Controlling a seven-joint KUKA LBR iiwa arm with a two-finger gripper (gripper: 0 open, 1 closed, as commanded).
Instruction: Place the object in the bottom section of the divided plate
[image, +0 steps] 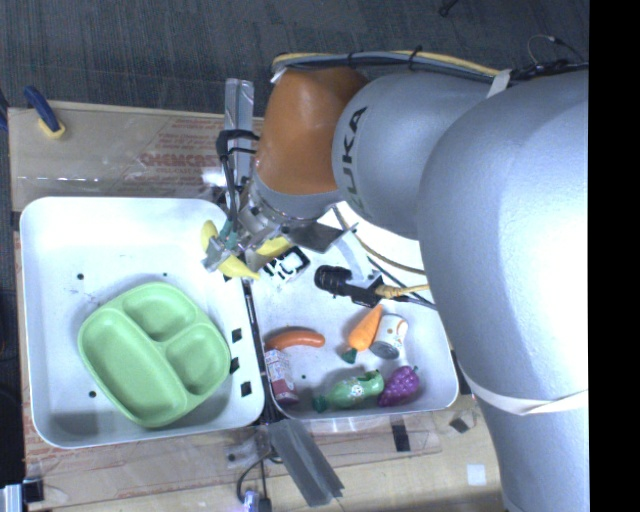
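Surface: Wooden bench (120, 140) is seen under two shallow white bins, the left bin (60, 240) and the right bin (435, 350), set side by side.

Plate: green divided plate (153, 350) is laid in the left bin, tilted a little in the picture, with one long section and two smaller ones.

Task's thing: yellow banana (238, 262) is found at the wall between the two bins, near the upper right corner of the left bin.

Pincer: gripper (236, 246) is placed right at the banana; the fruit appears to be pinched between the fingers, but the contact is partly hidden by the wrist.

Key relation: the plate lies below and to the left of the gripper, well apart; the long axis of the banana runs roughly from upper left to lower right.

Judgement: a carry down and left toward the lowest section is probably needed next.

Other things: sausage (295, 339), carrot (364, 329), grapes (402, 382) and green bottle (350, 391) are lying in the right bin.
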